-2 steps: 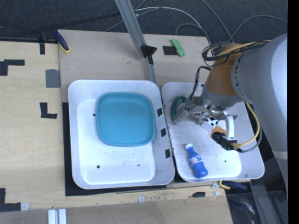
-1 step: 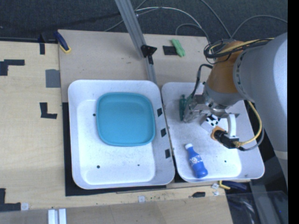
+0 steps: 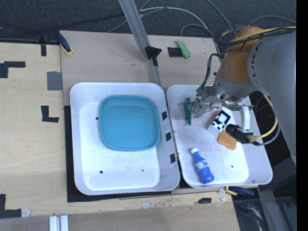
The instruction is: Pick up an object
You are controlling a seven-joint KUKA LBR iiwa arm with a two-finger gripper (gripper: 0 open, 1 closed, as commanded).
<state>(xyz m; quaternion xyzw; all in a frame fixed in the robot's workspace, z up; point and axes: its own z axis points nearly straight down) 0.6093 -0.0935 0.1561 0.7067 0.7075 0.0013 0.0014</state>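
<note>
In the right bin (image 3: 255, 172), just beside the gripper (image 3: 198, 108): a thin dark-green tool (image 3: 187, 111), stiff, light, best pinched mid-shaft. Below that, a blue bottle (image 3: 202, 165) lying flat, smooth, round, likely to roll. Right of gripper, an orange block (image 3: 226, 140). Cannot tell if fingers are parted. Left bin: glossy teal plate (image 3: 129, 122).

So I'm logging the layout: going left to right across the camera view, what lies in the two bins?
Teal plate → green tool → blue bottle → black-and-white tag → orange object.
</note>
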